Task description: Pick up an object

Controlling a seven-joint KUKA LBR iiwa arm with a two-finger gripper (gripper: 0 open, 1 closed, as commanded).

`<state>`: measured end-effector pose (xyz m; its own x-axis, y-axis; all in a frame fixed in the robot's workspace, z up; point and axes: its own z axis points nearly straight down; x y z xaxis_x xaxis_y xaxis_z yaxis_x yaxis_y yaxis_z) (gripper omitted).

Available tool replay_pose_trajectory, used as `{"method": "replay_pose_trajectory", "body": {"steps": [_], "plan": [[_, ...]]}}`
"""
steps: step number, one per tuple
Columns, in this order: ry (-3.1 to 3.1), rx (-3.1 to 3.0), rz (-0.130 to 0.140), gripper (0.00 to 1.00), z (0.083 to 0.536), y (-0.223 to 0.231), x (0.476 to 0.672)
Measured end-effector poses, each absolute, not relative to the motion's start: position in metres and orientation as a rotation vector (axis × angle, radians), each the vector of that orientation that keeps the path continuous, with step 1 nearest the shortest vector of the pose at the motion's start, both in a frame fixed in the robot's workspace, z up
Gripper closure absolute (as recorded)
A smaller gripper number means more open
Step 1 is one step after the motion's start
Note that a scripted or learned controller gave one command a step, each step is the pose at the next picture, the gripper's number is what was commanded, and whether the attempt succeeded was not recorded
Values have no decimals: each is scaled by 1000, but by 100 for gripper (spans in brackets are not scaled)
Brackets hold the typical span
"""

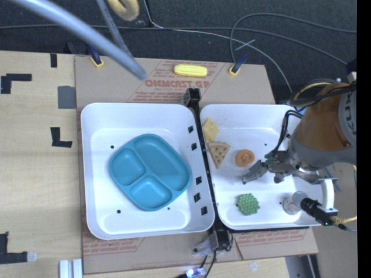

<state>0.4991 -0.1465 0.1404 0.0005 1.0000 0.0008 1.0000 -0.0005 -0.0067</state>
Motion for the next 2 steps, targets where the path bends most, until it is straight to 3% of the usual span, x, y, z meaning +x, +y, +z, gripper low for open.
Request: {"method": "replay_pose_trajectory", "body": {"steps": [1, 2], "plan": [[-2220, -2218, 4, 0, 87, -146, 498], [-2222, -2219, 2, 100, 100, -146, 499]]}}
